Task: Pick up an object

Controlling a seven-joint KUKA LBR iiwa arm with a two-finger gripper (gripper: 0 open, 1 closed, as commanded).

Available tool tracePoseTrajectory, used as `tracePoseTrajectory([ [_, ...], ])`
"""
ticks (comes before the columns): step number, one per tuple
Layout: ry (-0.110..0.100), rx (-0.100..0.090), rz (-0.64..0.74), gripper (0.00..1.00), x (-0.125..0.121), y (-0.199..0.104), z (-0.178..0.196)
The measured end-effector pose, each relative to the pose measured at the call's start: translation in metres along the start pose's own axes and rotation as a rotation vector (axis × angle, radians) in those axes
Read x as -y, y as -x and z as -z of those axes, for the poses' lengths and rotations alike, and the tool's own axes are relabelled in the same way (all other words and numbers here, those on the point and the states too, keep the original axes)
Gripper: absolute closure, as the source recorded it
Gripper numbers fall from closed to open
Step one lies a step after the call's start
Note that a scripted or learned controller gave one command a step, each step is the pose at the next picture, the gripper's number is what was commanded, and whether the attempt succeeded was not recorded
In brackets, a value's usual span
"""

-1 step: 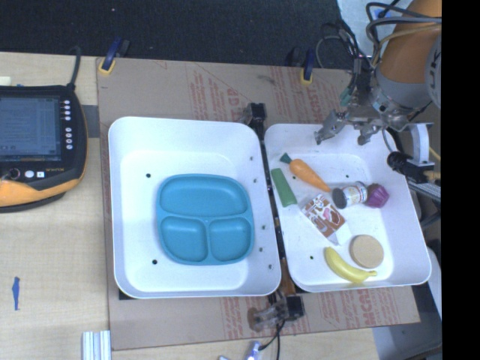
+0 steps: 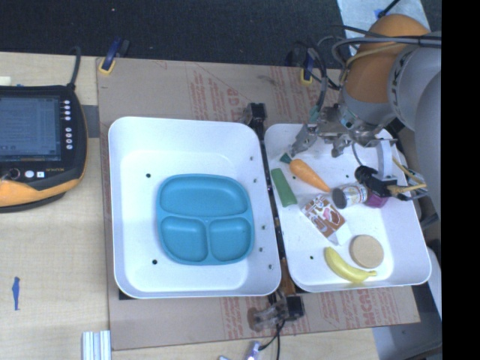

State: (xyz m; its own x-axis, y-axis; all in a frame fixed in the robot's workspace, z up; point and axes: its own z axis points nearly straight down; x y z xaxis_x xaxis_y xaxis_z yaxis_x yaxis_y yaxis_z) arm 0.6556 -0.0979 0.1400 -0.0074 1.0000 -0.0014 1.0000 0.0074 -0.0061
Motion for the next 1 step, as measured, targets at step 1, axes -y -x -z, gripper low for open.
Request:
tracePoseTrajectory([
  [1, 0.0, 0.0, 0.001, 0.0, 0.0022, -0.0059, -0.0489],
])
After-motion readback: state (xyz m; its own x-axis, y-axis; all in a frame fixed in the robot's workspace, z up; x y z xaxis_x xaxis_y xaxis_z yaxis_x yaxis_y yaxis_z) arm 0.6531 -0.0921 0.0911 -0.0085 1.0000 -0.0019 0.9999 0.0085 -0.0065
